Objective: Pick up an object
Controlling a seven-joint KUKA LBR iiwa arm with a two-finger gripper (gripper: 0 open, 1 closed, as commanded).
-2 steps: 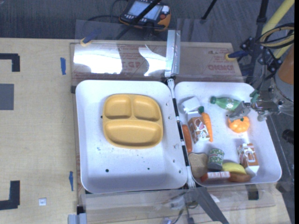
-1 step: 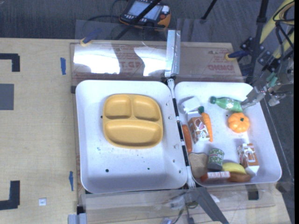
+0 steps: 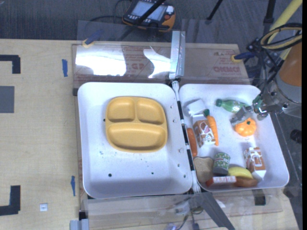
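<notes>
**Orange toy under the claw**

Orange plastic fruit (image 3: 245, 127) sits in the right bin (image 3: 277, 152), just beside the claw (image 3: 242, 114) — whether its fingers are apart, I cannot tell. Looks light, hard, round and slippery — best pinched across its middle.

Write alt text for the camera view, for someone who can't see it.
The arm's pincer hovers by an orange toy pumpkin in the right bin, among toy foods including a green bottle and banana. The left bin holds a yellow divided tray.

Two white bins (image 3: 91, 143) sit side by side on the bench (image 3: 33, 128).
</notes>
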